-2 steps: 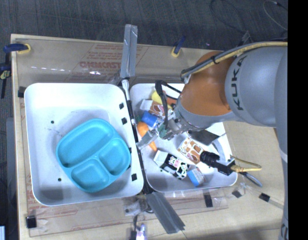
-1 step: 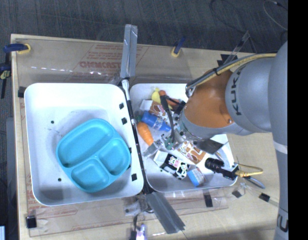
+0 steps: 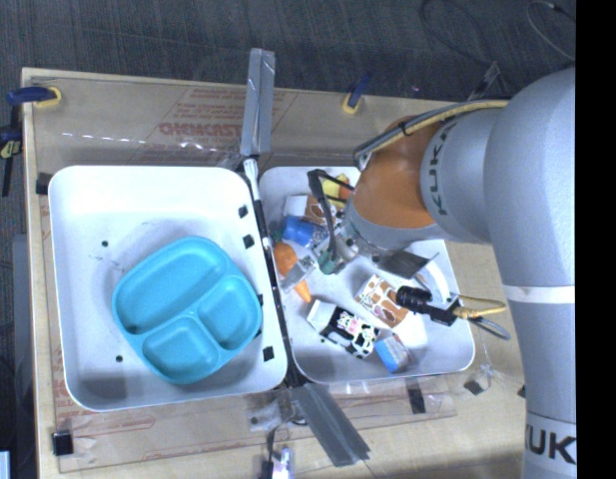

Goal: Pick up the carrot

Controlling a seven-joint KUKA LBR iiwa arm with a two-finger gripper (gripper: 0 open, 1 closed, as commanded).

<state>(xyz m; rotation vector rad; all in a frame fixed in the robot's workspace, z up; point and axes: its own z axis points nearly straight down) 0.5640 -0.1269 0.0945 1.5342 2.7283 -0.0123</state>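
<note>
Orange tapered carrot [image 3: 285,258] lies at the left wall of the right white bin [image 3: 442,359], frame centre, long axis roughly up-down. The gripper [image 3: 330,257] hangs just right of it, its grasp state impossible to tell. A blue cap-like piece [image 3: 297,233] and a black-and-white spotted toy [image 3: 351,332] crowd nearby; a blue sectioned plastic tray [image 3: 188,309] occupies the left bin.

Left bin [image 3: 78,267]: one divided tray [image 3: 188,307], lying toward the near right corner. Right bin [image 3: 457,352], just beside it across a shared divider: carrot [image 3: 286,260] against the left wall; gripper [image 3: 329,259] just right of the carrot; cow-patterned toy [image 3: 352,332] and small carton [image 3: 382,300] nearer the front; arm [image 3: 457,183] overhanging the rear right.
</note>
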